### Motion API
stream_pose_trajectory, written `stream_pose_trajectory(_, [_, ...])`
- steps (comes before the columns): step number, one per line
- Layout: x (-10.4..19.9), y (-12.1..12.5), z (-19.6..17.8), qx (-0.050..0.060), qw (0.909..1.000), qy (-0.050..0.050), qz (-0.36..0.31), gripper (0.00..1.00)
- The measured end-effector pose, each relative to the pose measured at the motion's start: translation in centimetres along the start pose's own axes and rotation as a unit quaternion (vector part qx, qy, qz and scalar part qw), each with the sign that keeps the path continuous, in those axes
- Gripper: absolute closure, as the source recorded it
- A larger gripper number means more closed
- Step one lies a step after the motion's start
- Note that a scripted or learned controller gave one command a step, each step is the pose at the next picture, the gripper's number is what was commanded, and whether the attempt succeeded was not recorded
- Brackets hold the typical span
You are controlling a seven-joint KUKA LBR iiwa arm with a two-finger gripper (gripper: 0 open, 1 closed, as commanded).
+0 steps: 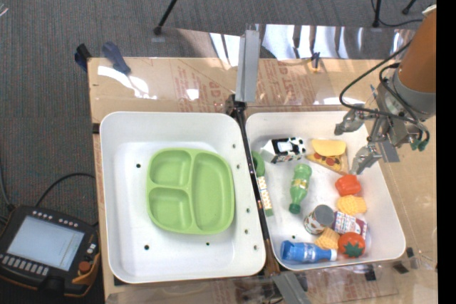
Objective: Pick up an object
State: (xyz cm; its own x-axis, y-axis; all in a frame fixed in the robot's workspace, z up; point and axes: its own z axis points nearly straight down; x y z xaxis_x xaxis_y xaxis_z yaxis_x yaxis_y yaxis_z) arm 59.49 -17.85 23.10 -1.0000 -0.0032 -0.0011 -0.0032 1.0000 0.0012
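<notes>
Beside the claw (354, 144), green bottle (299, 186) lies near-upright, cap down.

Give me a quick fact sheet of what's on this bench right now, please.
left bin: holds a green divided plate
right bin: holds toy food, including a green bottle, blue bottle, taco, tomato, can
gripper: open above the right bin's far right corner, holding nothing

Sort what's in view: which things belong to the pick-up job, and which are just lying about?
Job: gripper, open; right bin with toy foods, including green bottle, blue bottle, tomato.
Lying about: green divided plate in left bin; pendant.
</notes>
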Motion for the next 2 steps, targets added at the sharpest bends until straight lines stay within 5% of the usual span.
stream_pose_trajectory(1, [1.4,3.9,14.5,0.000,0.9995,0.002,0.031,0.00])
stream_pose_trajectory(2, [-2.5,-3.2,14.3,0.000,0.9943,-0.001,0.107,0.00])
